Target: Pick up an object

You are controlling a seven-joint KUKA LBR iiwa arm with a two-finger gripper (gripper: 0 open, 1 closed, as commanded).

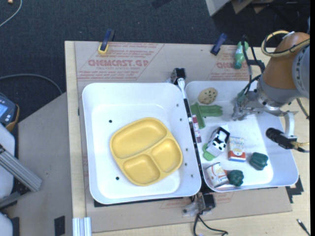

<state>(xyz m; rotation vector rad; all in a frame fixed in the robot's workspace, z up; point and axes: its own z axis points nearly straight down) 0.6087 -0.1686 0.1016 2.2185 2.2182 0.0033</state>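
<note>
The right bin (275, 181) holds several small items. A round cookie (208, 95) lies at its far left, with a flat green piece (210, 111) just below it. A black-and-white cow toy (218, 140), a small red-and-white carton (237, 149), a green lump (259, 160), a small tub (215, 174) and a dark green piece (236, 177) sit nearer the front. My gripper (240, 111) hangs low over the bin's upper middle, right of the flat green piece and above the carton. I see nothing held in it.
The left bin (98, 102) carries a yellow divided plate (145, 150). A green bottle (239, 54) stands on the bench behind the right bin. Blue clamps (105, 41) (218, 44) grip the bench's far edge. The arm's grey body (280, 77) overhangs the right bin's far right corner.
</note>
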